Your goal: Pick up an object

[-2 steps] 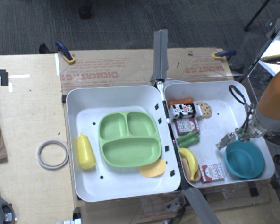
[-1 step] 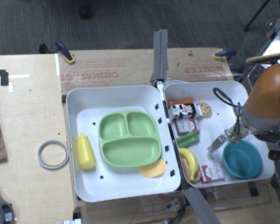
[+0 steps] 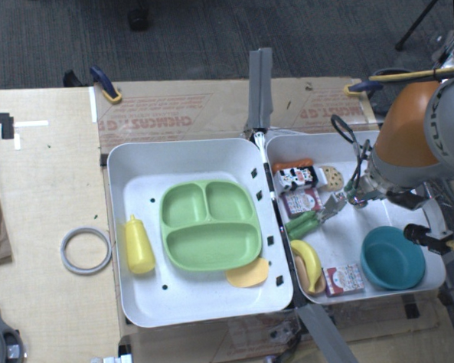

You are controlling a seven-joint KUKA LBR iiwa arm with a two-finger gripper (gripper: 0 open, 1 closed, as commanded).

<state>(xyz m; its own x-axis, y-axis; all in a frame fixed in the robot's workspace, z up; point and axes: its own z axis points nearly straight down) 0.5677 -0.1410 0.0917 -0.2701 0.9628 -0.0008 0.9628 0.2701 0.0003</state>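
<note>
Arm reaches from right into right bin (image 3: 440, 283); tool (image 3: 332, 207) low beside green object (image 3: 302, 225), grip state unclear.

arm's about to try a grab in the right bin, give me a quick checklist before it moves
1. Gripper over the right bin: ok.
2. Target under it: green item lies just left of the tip: ok.
3. Something between the fingers: cannot tell.
4. Room around the target: not ok, a banana and a small packet crowd it.
5. Teal bowl apart from the gripper: ok.
6. Left bin's green tray out of the way: ok.
</note>
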